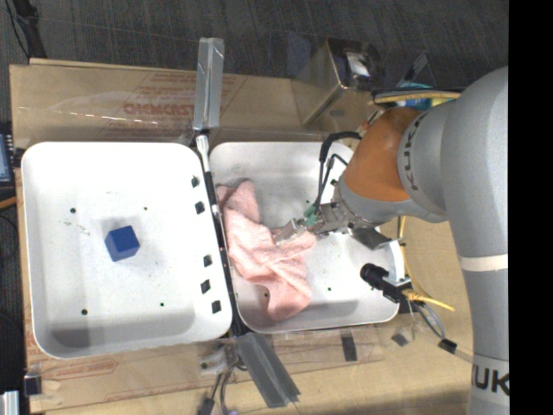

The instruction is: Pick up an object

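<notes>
counter (78, 89): brown cardboard-covered top as I see it, carrying both bins side by side.
arm (471, 171): grey with an orange band, reaching in from my right, wrist low over the right bin.
left bin (52, 232): shallow, white, holds one item.
right bin (346, 305): shallow, white, cloth lying along its left half.
pink cloth (263, 253): crumpled, stretched from the bin's upper left toward its lower middle, against the left wall.
jaws (294, 228): down at the cloth's right edge, touching the fabric; I cannot tell whether they are spread or pinching.
blue cube (123, 242): sits alone in the left bin, left of centre, well apart from the jaws.
</notes>
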